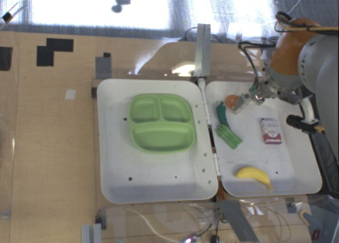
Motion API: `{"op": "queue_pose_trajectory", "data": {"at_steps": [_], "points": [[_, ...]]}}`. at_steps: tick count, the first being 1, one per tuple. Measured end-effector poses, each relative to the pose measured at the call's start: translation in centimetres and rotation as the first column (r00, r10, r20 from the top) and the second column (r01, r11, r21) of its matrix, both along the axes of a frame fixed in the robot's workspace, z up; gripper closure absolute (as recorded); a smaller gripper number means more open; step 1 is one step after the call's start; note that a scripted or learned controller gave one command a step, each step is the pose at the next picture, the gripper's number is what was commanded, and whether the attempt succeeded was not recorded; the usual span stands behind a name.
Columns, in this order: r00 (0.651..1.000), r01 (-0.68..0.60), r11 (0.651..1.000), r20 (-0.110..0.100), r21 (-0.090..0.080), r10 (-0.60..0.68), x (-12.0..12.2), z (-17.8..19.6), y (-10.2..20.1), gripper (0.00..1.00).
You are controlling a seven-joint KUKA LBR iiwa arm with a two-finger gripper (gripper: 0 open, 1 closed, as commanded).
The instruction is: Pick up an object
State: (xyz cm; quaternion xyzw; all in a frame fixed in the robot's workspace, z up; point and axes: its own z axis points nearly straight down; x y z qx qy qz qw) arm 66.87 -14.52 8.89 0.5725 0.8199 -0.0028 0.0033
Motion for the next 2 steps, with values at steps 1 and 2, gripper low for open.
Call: {"op": "queue_pose_trajectory", "data": {"at_steps": [1, 2], "points": [[0.998, -0.065, 0.998, -0.003, -0.008, 0.065, -0.1, 0.1, 3.9, 0.0], [0.997, -0.073, 0.997, 0.014, 0.0, 0.073, 0.4, 1.5, 4.6, 1.0]]}}
